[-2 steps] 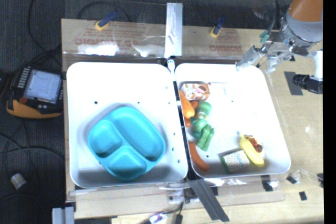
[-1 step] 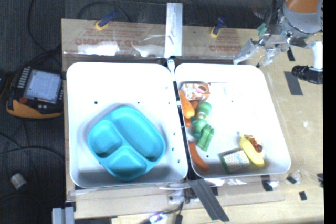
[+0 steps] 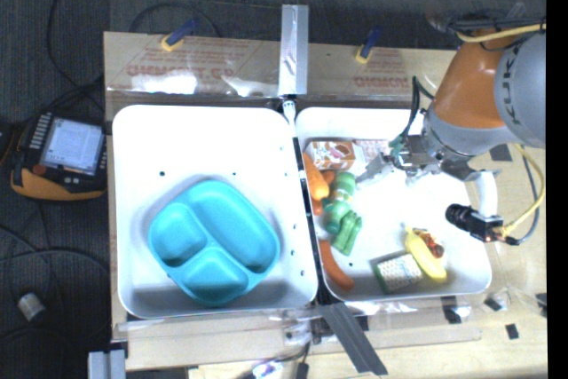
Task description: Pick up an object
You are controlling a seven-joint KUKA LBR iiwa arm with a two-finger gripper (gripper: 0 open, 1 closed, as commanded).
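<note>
Nothing looks picked yet: the gripper sits at the right bin's upper edge, finger state impossible to tell, the green bottle and banana lying loose

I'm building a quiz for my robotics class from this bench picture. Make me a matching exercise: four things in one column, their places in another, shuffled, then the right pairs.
Things:
1. blue divided tray
2. banana
3. snack packet
4. handheld screen unit

Places:
A. far left corner of the right bin
B. on the floor, left of the bench
C. in the left bin
D. near right part of the right bin

Pairs: 1-C, 2-D, 3-A, 4-B
</note>
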